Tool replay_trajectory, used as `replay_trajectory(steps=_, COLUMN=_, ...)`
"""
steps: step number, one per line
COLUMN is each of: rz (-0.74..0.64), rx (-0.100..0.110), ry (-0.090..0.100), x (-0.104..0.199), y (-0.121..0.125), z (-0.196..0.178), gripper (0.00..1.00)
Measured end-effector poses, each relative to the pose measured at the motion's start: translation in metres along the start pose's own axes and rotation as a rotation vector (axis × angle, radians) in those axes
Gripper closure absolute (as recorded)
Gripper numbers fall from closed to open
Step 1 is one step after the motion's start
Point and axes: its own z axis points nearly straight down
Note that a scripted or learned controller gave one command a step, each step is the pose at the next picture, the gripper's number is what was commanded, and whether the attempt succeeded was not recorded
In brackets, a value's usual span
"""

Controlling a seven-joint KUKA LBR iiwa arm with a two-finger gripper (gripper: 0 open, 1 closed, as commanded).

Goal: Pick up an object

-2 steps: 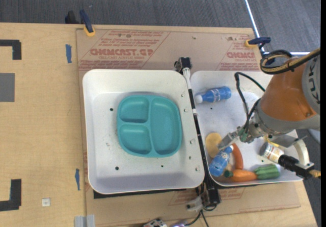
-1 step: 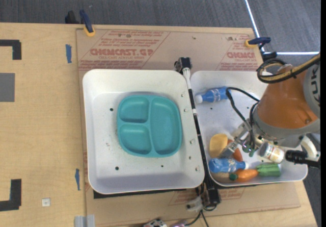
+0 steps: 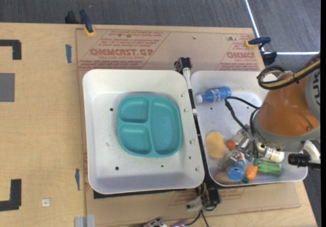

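Clutter fills the near end of the right bin (image 3: 224, 80), and any of these small things could be the one to pick: a yellow rounded object (image 3: 215, 144) lies toward the bin's left wall, a blue cap-like piece (image 3: 235, 173) sits close to the near rim, an orange piece (image 3: 251, 172) lies just right of it, a green item (image 3: 270, 169) stretches further right, and a small white-and-brown bottle (image 3: 272, 156) lies just behind the green one. A small orange-red bit (image 3: 231, 145) rests between the yellow object and the gripper. The gripper (image 3: 240, 152) is low in this pile, just above the blue piece and right of the yellow object; I cannot tell whether it is spread or closed, nor whether anything is caught in it, since metal parts and toys overlap there. Above it, the arm's orange band (image 3: 282, 111) and grey wrist cover the right part of the bin, with a black cable (image 3: 239, 108) looping across the bin floor. At the far end of the same bin, well apart from the pile, a blue and white bottle (image 3: 214, 94) lies on its side near the divide. The left bin (image 3: 99, 119) holds a teal divided plate (image 3: 150, 125) with three compartments, lying flat near its middle. Both bins rest on a cardboard sheet (image 3: 127, 47) with red print, held by a yellow clamp (image 3: 87, 23) at its far left corner.
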Motion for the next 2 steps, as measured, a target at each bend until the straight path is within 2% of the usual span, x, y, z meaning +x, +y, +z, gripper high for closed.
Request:
replay_trajectory(steps=1, rz=0.251, rx=0.0, ry=0.001, x=0.0049, y=0.0053, z=0.0003, gripper=0.0)
replay_trajectory(steps=2, rz=0.252, rx=0.0, ry=0.001, x=0.0049, y=0.0053, z=0.0003, gripper=0.0)
